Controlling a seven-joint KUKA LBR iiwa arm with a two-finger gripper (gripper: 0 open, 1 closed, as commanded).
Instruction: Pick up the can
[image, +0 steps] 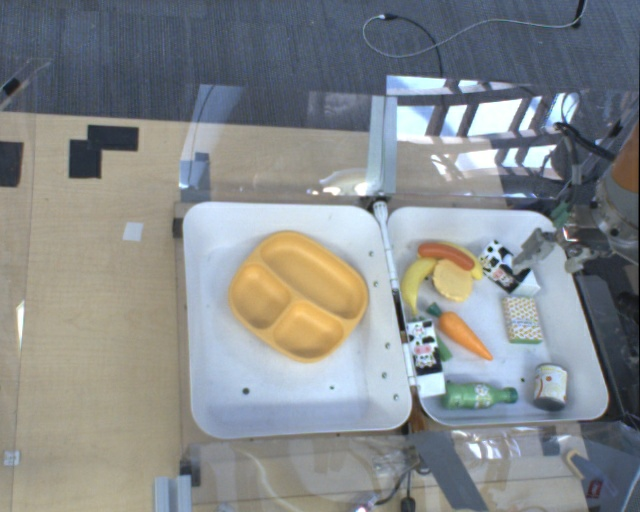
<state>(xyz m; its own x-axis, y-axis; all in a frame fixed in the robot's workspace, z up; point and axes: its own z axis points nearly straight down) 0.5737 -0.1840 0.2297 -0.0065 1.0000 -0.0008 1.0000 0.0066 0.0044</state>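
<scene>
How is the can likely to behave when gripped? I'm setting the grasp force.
The can looks small and rigid, so it should probably hold its shape under a firm pinch. It seems to stand upright near the right bin's front corner; its round, smooth side may slip or tip if nudged off-centre, then roll toward the green bottle.

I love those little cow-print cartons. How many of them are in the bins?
2, both in the right bin: one cow-print carton along its left wall beside the carrot, another cow-print carton near the back right, next to the sausage. None looks hidden.
</scene>
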